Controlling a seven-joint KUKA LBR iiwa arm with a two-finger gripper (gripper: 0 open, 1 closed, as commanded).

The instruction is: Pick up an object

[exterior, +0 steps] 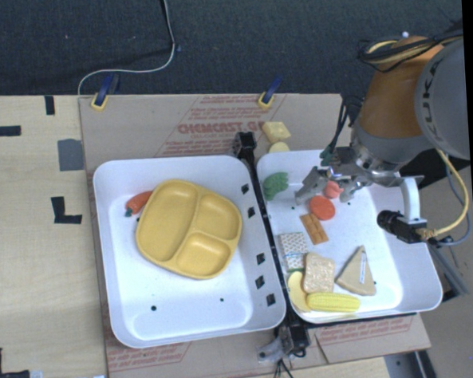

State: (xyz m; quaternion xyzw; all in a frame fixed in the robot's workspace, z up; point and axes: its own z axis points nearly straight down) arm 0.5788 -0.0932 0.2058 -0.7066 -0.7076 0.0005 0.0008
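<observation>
Grey metal fingers of the gripper [330, 182] hang spread over the right bin [410, 281], nothing pinched between them. A small red-orange piece [332, 190] sits between the tips, and a round red toy tomato [323, 209] lies just below. Nearby in that bin are a green broccoli [275, 183], an orange wafer [314, 228], a cracker [319, 273], a corn cob [333, 302] and a sandwich wedge [357, 272]. The left bin [180, 307] bears a yellow divided plate [188, 228].

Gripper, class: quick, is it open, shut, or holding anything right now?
Gripper: cannot be told; it hangs over the right white bin, by a small red round piece.
</observation>
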